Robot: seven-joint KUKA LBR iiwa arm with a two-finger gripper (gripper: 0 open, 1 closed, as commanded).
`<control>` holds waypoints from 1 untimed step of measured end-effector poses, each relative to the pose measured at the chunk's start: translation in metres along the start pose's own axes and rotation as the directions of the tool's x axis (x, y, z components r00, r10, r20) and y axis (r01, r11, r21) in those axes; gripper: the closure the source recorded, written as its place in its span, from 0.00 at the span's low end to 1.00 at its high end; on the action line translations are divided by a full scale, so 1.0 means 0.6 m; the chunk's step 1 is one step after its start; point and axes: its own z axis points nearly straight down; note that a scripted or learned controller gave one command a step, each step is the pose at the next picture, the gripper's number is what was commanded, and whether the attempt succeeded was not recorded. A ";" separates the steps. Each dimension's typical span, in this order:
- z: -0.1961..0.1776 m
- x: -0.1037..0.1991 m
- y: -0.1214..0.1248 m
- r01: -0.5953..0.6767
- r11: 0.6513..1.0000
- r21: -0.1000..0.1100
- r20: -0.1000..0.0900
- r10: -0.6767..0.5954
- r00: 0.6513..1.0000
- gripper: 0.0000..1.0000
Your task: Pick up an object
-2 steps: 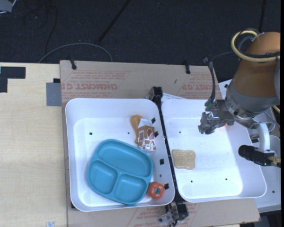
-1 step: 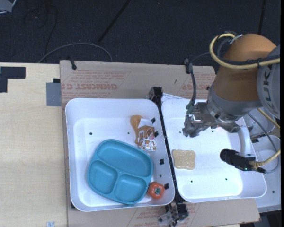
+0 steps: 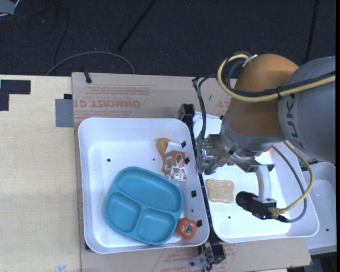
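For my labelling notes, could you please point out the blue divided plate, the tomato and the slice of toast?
blue divided plate (image 3: 143, 205): camera view, centre ridge.
tomato (image 3: 186, 228): camera view, red body.
slice of toast (image 3: 220, 190): camera view, middle of its face.

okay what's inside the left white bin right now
The left bin holds a blue divided plate, a small red tomato-like toy by the plate's lower right corner, and a tan and white patterned item above it. Anything under the plate is covered.
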 end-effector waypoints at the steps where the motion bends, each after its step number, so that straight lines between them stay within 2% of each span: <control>1: 0.016 0.070 -0.028 0.000 1.000 0.000 0.001 0.000 1.000 1.00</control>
